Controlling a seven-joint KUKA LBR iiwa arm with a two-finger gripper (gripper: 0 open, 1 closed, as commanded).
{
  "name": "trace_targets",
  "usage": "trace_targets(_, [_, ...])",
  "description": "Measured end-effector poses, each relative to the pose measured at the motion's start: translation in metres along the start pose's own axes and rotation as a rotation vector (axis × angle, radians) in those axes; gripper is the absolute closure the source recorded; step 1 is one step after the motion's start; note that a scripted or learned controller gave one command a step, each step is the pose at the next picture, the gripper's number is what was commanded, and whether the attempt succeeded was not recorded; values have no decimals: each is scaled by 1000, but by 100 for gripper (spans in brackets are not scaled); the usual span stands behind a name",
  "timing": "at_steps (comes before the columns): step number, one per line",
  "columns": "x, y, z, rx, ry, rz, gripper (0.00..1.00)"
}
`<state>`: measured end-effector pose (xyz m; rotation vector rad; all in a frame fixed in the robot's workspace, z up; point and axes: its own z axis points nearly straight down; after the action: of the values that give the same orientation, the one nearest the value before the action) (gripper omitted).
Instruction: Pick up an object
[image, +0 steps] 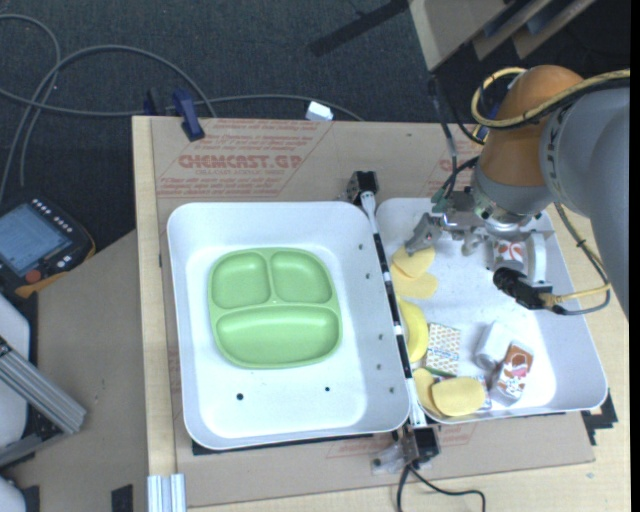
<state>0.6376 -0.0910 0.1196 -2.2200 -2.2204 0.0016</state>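
Grey arm: reaching in from the right, orange band above the wrist, hanging over the far end of the right bin (590, 385).
Claw (478, 238): sitting low over the right bin's far corner; width of opening impossible to tell, nothing visibly held.
Task's thing: lying in the right bin, not yet lifted; nearest candidates being the pale yellow pieces (413, 274) just beside the claw, toward the divider.
Right bin contents: yellow banana-like piece (414, 330) lying along the left wall, patterned packet (443, 348) touching it, round yellow piece (457, 396) at the near corner, small printed carton (513, 371) and white block (491, 343) close together near the middle.
Left bin (190, 300) contents: green divided plate (274, 307), lying flat, compartments bare.
Worktop (250, 155): cardboard sheet carrying both bins side by side.
Risk, crowding: probably closing on two touching items at once, or nudging one aside and gripping air.
Risk, wall: possibly catching the bin rim or divider, since the pale pieces are lying close against it.
Risk, flat shapes: likely slipping off thin, low pieces offering little to pinch.
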Motion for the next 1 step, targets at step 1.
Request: trace_targets(1, [-20, -1, 34, -1, -1, 1, 0])
